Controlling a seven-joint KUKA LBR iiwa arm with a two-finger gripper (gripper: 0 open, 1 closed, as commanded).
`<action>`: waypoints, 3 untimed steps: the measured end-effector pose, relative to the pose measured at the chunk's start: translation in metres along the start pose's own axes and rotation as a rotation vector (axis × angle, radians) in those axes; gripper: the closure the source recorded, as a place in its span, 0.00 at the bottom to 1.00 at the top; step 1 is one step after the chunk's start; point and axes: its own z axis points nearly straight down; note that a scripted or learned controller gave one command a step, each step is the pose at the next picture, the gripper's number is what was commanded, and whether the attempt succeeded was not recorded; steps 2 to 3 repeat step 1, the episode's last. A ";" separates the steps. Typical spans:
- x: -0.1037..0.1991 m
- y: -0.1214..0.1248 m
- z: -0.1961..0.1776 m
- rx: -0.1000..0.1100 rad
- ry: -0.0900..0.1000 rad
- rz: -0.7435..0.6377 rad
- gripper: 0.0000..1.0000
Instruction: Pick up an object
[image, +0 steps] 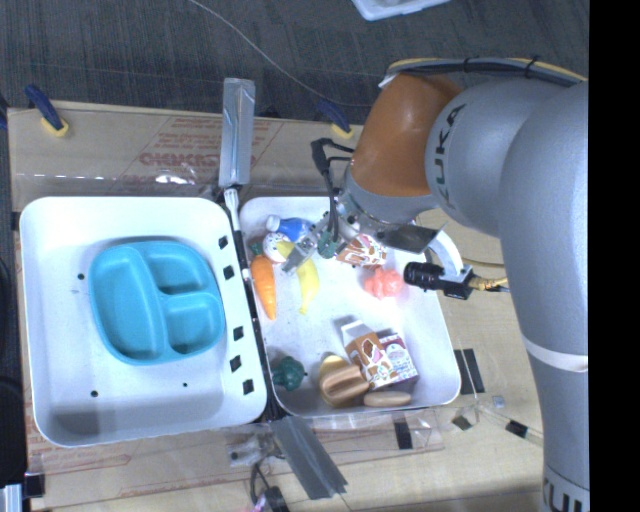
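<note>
Arm (500, 170) reaches in from the right, its orange band (400, 135) over the upper part of the right bin (445, 330). The gripper (312, 246) is low in that bin's upper left corner, among the toys; whether the fingers are wide or narrow I cannot tell, and nothing shows clearly between them.

Just beside the gripper lie a blue and white toy (292, 229), a carrot (263, 284) along the bin's left wall, and a banana (309, 284) to the carrot's right. A pink toy (383, 284) sits near the middle of the bin, under the wrist. Along the lower edge are a dark green piece (288, 373), a bun (341, 380) and a printed box (381, 360), the last two touching.

The left bin (50, 330) holds a blue divided tray (157, 298). Both bins stand side by side on the counter (490, 440).
</note>
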 end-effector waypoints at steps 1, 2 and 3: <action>0.011 0.048 -0.007 0.005 0.003 0.337 1.00; 0.011 0.048 -0.007 0.005 0.003 0.337 1.00; 0.011 0.048 -0.007 0.005 0.003 0.337 1.00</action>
